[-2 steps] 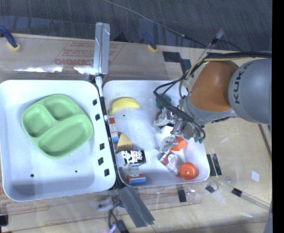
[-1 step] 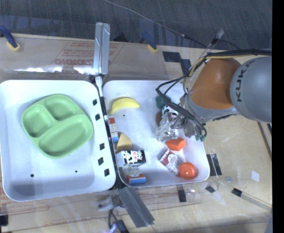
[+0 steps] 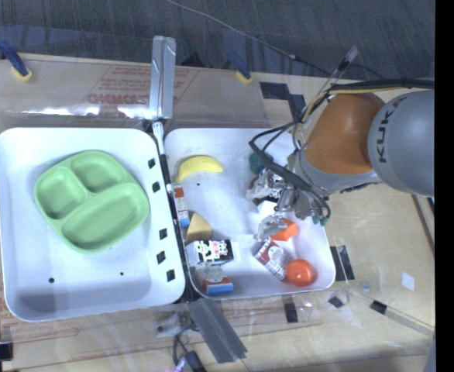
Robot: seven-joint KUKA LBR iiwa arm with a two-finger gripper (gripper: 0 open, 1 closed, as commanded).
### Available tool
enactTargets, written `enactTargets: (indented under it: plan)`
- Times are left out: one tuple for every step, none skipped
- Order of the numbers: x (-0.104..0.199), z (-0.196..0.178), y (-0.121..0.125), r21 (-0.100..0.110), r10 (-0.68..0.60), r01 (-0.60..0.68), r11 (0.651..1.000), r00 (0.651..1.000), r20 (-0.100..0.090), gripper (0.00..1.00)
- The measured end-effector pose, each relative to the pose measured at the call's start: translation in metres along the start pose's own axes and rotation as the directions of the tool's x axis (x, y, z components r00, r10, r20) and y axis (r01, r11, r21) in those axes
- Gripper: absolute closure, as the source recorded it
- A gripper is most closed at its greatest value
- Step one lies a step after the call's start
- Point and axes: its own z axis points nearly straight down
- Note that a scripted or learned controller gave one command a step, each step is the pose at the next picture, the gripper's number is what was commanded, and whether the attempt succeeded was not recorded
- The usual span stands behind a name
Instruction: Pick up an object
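Looking down at a slant, the camera view takes in two shallow white bins set side by side on the bench. In the left bin lies a pale green divided plate, smooth plastic with three rounded compartments. In the right bin a yellow banana lies near the far left corner, curved and matte. Nearer the front, against the dividing wall, sits a tan wedge-shaped piece, and just in front of it a small box with a black-and-white pattern, with a blue and red item at the front rim. Toward the right side lie a red-and-white crumpled packet and, touching it at the corner, a round orange ball, glossy. The arm comes in from the right, grey with its orange band, cables looping about the wrist. The gripper hangs low over the right bin just above the packet and a small orange-capped thing; whether it is released or clenched cannot be told, nor whether anything is grasped.
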Motion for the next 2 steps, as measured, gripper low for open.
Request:
enactTargets:
  plan:
    - [-0.017, 0.011, 0.017, 0.0, 0.148, -0.148, 0.989, 0.989, -0.001, 0.0]
    - [0.034, 0.011, 0.014, 0.0, 0.348, -0.348, 0.938, 0.938, -0.005, 0.0]
